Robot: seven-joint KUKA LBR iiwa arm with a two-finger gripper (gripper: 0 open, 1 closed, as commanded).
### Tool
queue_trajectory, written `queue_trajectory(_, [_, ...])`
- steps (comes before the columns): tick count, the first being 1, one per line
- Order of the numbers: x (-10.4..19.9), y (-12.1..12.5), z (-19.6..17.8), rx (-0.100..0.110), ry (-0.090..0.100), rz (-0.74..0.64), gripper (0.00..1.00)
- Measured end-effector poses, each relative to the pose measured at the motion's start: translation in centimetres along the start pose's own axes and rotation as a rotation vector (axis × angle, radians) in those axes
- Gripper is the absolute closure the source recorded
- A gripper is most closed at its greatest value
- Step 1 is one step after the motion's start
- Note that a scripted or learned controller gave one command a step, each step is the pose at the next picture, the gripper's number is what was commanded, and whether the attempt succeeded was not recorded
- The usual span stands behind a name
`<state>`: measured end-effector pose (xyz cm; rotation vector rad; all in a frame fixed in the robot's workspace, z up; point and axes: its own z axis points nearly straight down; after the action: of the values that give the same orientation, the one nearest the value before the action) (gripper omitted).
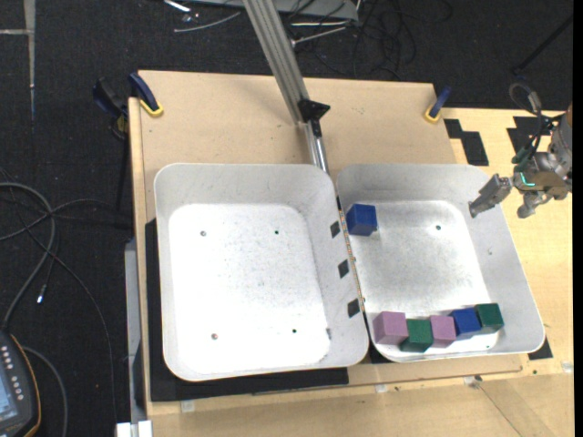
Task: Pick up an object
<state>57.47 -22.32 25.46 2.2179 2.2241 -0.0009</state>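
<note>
- Nearest the camera, along the front wall of the right bin [515, 271]: a crooked row of five small cubes, touching or nearly so — a purple block [391, 327], a green block [419, 333], a second purple block [443, 329], a blue block [467, 321] and a dark green block [490, 316].
- Smooth, matte, hard-edged, plainly rigid; probably plastic or painted wood.
- Packed tight against each other and the wall, so awkward to straddle with two fingers.
- Farther back, beside the divide between the bins: a lone blue cube [362, 219], well apart from the row, free on most sides. Judged the easiest pick.
- Left bin [173, 244]: shallow, white, rounded corners, speckled floor with a few dark dots.
- Both bins resting on a pale wooden tabletop [237, 121], flat and bare-grained, with clamps at the far corners.
- At the right edge, just outside the right bin's rim: the tool [510, 196], fingers splayed apart, released, nothing between them.
- Step in hand: approach, nothing grasped yet.
- Next move calls for travel left over the bin, lining up above the chosen cube, squaring the fingers to two flat faces, descending, then closing.
- Risk: glancing a corner and sliding the cube on the slick floor.
</note>
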Motion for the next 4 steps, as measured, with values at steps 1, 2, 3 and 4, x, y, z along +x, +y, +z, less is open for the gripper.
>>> queue_trajectory(1, [-0.1,-4.7,11.2,0.009,0.004,0.006,0.00])
queue_trajectory(2, [0.1,1.1,16.1,-0.004,0.001,-0.003,0.00])
queue_trajectory(3, [5.9,0.1,13.7,-0.001,0.003,-0.005,0.00])
queue_trajectory(4, [5.8,1.1,10.9,-0.004,0.000,-0.001,0.00])
